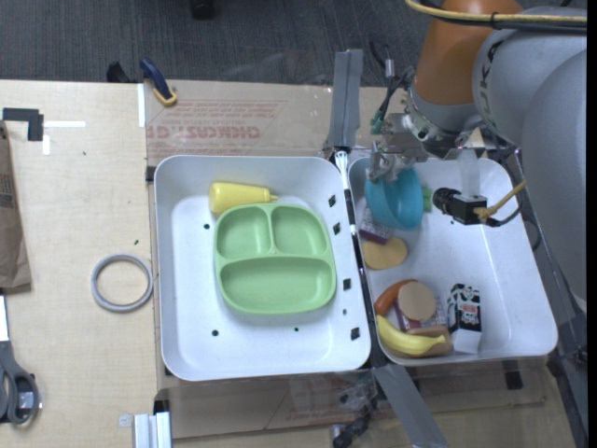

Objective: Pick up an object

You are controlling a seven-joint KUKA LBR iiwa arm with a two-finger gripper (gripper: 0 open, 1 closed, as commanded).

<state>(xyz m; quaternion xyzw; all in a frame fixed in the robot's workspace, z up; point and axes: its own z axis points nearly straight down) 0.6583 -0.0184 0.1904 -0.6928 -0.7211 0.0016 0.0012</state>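
Blue bowl (395, 201): tilted on edge, lifted off right bin (522, 278) floor. Gripper (385, 166) reached down from upper right, fingers clamped on bowl rim.

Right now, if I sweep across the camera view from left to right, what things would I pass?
Grey ring on the bench → green divided plate in the left bin → blue cup under the gripper → small black-and-white carton in the right bin.

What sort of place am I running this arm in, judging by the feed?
Likely a robotics lab bench for pick tests: two white bins hold toy food like a banana and a green divided plate, on a taped wooden bench above grey carpet.
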